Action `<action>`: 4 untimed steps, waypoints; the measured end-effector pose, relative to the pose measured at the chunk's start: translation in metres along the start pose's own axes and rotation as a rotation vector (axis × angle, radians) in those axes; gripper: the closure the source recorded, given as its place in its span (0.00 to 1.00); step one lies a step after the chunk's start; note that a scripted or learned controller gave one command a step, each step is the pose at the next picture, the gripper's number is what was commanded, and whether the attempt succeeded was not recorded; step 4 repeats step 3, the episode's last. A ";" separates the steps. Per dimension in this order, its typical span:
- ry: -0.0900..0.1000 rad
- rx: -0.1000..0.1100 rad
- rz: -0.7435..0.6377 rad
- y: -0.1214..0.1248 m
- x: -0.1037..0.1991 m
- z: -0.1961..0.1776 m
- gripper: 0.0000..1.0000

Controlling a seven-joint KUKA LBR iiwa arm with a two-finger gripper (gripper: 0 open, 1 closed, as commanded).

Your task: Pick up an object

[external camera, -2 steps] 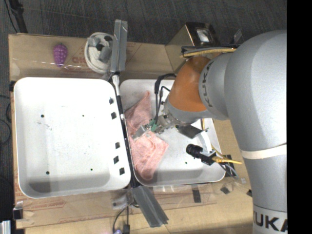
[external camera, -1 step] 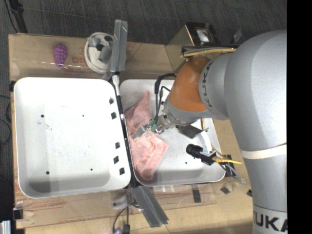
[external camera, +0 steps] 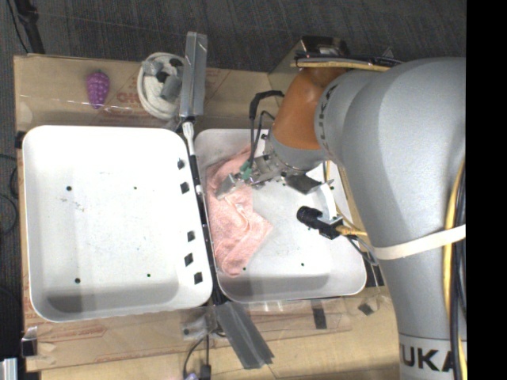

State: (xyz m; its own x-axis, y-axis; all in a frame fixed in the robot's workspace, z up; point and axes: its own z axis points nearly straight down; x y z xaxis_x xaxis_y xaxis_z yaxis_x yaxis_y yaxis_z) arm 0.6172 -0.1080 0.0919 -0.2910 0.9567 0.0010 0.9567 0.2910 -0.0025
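A pink cloth [external camera: 236, 216] lies crumpled along the left side of the right bin [external camera: 317, 279]. My gripper [external camera: 236, 181] is low over the cloth's upper part, reaching in from the right under the orange wrist band. Its metal fingers [external camera: 229, 183] rest against the cloth's top folds. Whether any cloth sits between them is hidden by the angle.
The left bin [external camera: 103, 212] sits beside the right one, split off by a ridge with black clips. Beyond the bins on the cardboard lie a purple object [external camera: 97, 88] and a white coil [external camera: 161, 81]. The arm's grey body covers the right bin's right side.
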 end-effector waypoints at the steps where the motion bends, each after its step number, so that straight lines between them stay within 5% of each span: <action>1: 0.000 -0.001 0.094 0.034 -0.018 -0.001 0.00; 2: 0.001 0.001 0.084 0.035 -0.015 -0.010 1.00; 3: -0.002 -0.003 0.308 0.021 -0.071 -0.002 1.00; 4: -0.002 -0.003 0.308 0.021 -0.071 -0.002 1.00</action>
